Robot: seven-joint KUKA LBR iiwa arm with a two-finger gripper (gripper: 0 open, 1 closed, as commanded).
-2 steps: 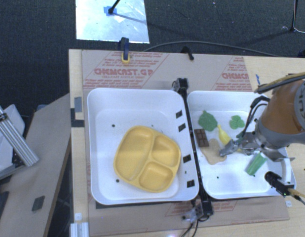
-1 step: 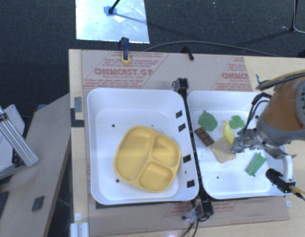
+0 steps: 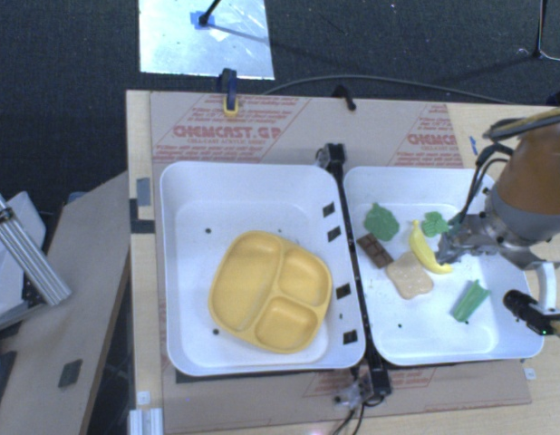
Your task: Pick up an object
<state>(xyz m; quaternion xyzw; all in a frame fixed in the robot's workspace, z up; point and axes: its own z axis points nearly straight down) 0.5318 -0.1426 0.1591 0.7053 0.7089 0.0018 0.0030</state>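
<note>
Plywood bench, two white bins: yellow tray [image 3: 271, 290] left, toys in the right bin [image 3: 389, 343]. I've got the gripper [image 3: 446, 250] down at the banana [image 3: 427, 247], though its grip state I can't tell. Nothing's lifted, so grasp and raise remain.

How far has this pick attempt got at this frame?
Done: the gripper has reached into the right bin, beside the banana. In hand: nothing visibly held; the banana, bread slice and other pieces lie on the bin floor. Left: grasp and lift one.
</note>
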